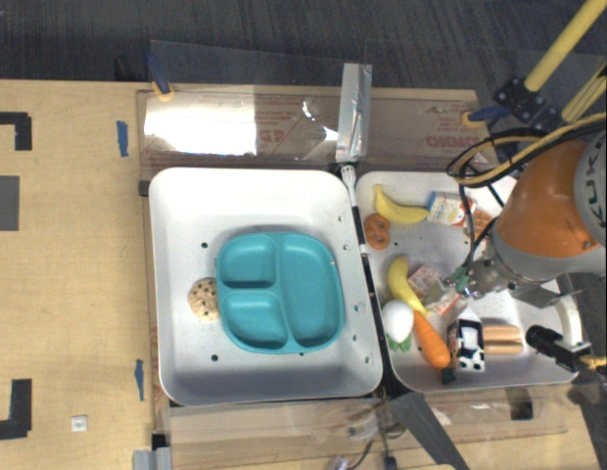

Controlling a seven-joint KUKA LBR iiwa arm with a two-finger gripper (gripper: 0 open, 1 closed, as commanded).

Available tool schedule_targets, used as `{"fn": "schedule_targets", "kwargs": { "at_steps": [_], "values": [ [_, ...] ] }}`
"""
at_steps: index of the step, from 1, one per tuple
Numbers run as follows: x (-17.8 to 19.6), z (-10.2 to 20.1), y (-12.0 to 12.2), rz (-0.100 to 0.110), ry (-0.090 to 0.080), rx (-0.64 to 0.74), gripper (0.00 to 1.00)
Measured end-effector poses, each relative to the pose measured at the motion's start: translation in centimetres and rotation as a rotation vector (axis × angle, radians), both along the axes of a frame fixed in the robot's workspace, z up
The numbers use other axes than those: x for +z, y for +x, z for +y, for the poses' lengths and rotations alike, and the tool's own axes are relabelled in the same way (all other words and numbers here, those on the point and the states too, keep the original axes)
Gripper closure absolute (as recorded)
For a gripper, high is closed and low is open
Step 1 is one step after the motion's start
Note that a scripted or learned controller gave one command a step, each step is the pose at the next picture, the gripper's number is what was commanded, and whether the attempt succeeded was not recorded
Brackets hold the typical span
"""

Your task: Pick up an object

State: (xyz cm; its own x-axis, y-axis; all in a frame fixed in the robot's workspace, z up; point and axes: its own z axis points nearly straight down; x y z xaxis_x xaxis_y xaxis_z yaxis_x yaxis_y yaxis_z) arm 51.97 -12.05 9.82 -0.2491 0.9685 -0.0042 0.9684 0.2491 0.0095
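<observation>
My gripper (468,284), whose opening I cannot tell, hangs just beyond the carrot (433,340), near the yellow toy banana (400,281), probably light, stiff and slick, best pinched across its middle.

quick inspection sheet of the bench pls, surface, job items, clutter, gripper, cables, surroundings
surface: two white bins side by side, left bin and right bin, on a wooden bench
job's things: right bin holds two bananas, carrot, white egg, cow toy
clutter: teal divided plate and cookie in left bin
gripper: gripper low over the right bin's pile, fingers unclear
cables: yellow and black cables by the arm
surroundings: clear panel behind the bins, dark floor
</observation>
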Motion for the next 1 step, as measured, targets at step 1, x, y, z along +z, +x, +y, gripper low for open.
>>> {"fn": "schedule_targets", "kwargs": {
  "at_steps": [1],
  "values": [
    [8.81, 7.83, 4.03, 0.005, 0.005, -0.168, 1.00]
  ]
}}
